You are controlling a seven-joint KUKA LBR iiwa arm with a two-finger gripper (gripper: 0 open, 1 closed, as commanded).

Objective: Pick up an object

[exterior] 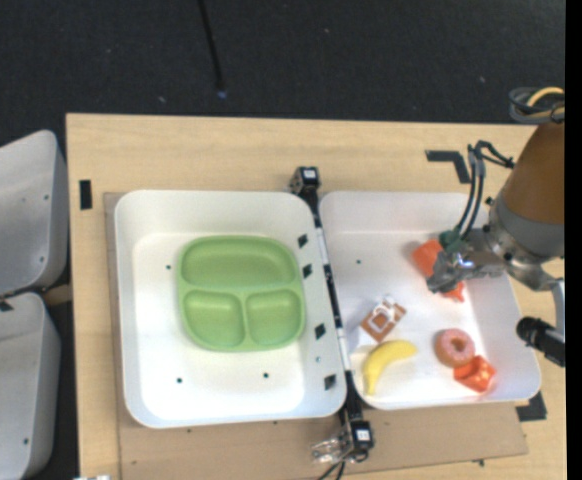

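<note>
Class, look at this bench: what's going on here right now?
A robot arm reaches in from the right over the right bin. Its pincer is down at an orange object. Nearby lie a banana, a donut, a small brown-and-white piece and another orange piece. The left bin holds a green tray.

Single fixed camera above table (221, 153), looking down at slant, moderately far; both bins (131, 368) framed left of jaws.
</note>
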